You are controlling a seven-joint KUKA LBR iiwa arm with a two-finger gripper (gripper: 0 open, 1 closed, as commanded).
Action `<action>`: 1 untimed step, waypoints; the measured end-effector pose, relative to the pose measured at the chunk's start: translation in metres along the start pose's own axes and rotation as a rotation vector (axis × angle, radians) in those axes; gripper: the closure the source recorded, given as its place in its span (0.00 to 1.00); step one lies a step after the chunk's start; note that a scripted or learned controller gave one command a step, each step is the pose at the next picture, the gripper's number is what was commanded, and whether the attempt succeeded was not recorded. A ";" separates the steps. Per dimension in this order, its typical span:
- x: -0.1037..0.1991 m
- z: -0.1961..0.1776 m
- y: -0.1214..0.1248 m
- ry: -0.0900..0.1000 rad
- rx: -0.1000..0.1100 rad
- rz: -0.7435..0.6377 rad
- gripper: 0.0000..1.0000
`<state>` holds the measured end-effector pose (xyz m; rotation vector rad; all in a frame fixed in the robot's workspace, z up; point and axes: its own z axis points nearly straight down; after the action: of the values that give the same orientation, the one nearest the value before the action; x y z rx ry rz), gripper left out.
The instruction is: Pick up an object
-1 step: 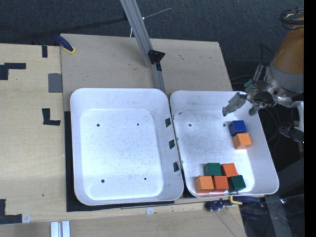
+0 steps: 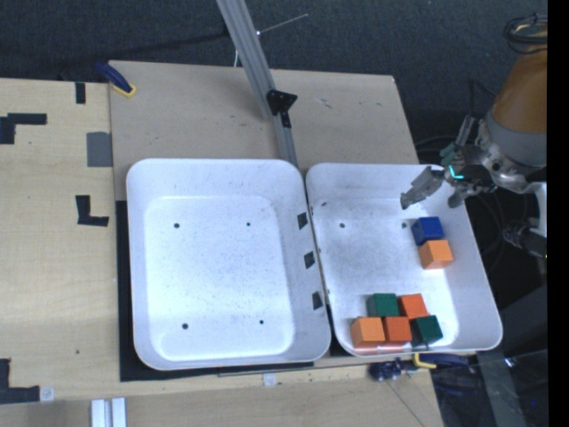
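Note:
The right bin (image 2: 356, 194) holds several small blocks. A blue block (image 2: 428, 229) and an orange block (image 2: 436, 253) lie near its right wall. At its front edge sit a green block (image 2: 384, 304), orange blocks (image 2: 413, 306) (image 2: 367, 330) (image 2: 396, 329) and a second green block (image 2: 428, 329), all in a cluster. My gripper (image 2: 436, 193) hovers over the bin's far right corner, just behind the blue block. It is open, with nothing between its spread fingers (image 2: 416, 190).
The left bin (image 2: 213, 265) stands beside the right one. A slanted metal rail (image 2: 253, 52) runs down to the gap between the bins. The wooden bench (image 2: 53, 149) stretches to the left, marked with tape.

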<state>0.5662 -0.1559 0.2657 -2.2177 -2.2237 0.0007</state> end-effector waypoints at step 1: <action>0.005 0.064 0.001 0.000 0.007 0.001 0.00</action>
<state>0.5671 -0.1510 0.2019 -2.2147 -2.2193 0.0084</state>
